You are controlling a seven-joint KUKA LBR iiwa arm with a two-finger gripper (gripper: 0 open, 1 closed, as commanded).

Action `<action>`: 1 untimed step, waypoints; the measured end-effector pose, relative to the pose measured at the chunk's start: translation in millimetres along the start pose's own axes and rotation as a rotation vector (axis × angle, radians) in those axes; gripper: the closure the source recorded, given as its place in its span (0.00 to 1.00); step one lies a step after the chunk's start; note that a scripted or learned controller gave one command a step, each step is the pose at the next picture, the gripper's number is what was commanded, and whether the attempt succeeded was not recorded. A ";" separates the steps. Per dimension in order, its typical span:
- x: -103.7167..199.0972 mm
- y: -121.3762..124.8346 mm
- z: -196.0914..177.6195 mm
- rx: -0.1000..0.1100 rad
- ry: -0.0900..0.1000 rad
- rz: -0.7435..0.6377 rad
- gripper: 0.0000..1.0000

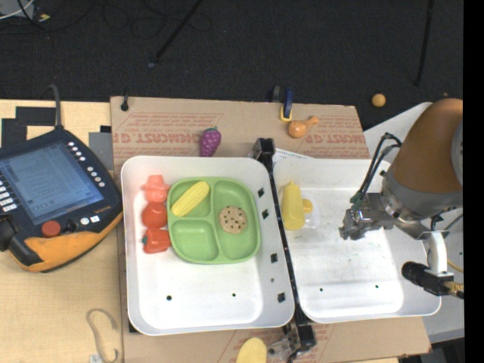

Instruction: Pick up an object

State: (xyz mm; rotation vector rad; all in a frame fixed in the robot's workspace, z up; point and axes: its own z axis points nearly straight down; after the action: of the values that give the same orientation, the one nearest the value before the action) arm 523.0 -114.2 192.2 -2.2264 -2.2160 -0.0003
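Gripper over right bin, finger state can't be told. Yellow mustard bottle near, likely light, smooth, slippery plastic; grasp across its body.

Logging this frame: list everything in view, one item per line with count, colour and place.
bins: 2, white, side by side on the bench
tray: 1, green, three compartments, in left bin
corn: 1, yellow, tray's upper left compartment
cookie: 1, tan, tray's right compartment
red toys: cluster, red and pink, left bin, beside tray
bottle: 1, yellow, right bin, near its left wall
grapes: 1, purple, cardboard behind left bin
pear: 1, orange, cardboard behind right bin
ball: 1, orange, floor at back
lemon: 1, yellow, front edge
pendant: 1, grey and orange, left of bins
arm: 1, grey and orange, over right bin
gripper: 1, dark, above right bin's floor
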 end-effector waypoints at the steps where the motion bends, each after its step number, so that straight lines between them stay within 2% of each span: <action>1: -1.0 0.4 -36.9 -0.001 0.000 -0.004 1.00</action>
State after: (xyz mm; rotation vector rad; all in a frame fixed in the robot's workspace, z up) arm 523.4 -115.2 229.1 -2.2228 -2.2206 -0.0010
